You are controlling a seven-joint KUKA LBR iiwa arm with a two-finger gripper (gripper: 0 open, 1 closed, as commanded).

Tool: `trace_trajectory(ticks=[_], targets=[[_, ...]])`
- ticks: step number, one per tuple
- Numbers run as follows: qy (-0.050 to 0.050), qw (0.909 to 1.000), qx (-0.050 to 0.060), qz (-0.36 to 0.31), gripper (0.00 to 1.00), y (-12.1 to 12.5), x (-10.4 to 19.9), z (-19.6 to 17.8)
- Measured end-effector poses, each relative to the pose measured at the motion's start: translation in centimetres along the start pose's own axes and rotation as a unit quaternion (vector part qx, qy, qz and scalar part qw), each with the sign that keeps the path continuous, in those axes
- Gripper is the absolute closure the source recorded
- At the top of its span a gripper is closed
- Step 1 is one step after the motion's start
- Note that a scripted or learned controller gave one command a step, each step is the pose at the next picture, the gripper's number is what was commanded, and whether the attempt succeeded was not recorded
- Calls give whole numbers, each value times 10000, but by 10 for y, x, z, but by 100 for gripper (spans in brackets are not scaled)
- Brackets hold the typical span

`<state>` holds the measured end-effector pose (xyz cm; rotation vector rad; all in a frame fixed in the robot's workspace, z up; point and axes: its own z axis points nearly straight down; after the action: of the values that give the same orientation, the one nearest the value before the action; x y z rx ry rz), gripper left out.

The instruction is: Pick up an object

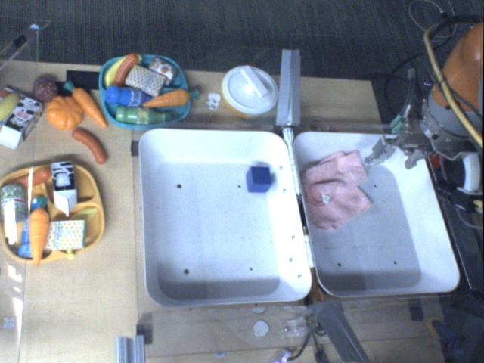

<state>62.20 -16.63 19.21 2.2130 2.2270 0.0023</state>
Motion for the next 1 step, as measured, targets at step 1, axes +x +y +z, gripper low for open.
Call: trace_trajectory(ticks=[1], targets=[[-4,9967,-17,-815,0,-16,-1,96]])
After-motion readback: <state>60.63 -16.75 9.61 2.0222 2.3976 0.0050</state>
